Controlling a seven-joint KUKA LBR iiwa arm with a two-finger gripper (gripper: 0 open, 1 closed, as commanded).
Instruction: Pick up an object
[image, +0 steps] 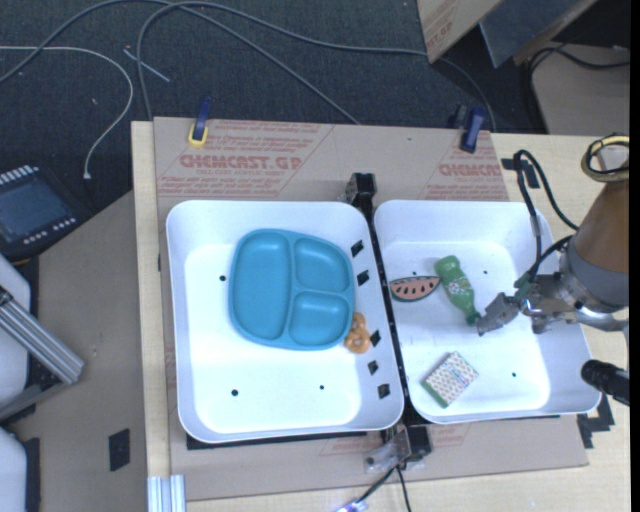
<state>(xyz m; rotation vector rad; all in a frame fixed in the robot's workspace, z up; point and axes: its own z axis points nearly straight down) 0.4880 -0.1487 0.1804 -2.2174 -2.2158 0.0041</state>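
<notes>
Hovering low in the right shallow white plastic bin (520, 385): grey metal claw (497, 315), just beside the glossy green plastic bottle (457, 287). Can't tell its state. Nearby: flat watermelon-slice toy (414, 288), small speckled square packet (450, 377). Left bin (270, 400): smooth blue three-compartment plate (292, 289), lumpy orange piece (357, 336) touching its edge.

"CHEMCAST GP" on brown protective sheet (240, 160)

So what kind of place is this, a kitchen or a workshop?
Most likely a robotics lab bench: a robot arm reaches over two white bins holding toy-like items such as a watermelon slice, and loose cables trail across the floor.
</notes>
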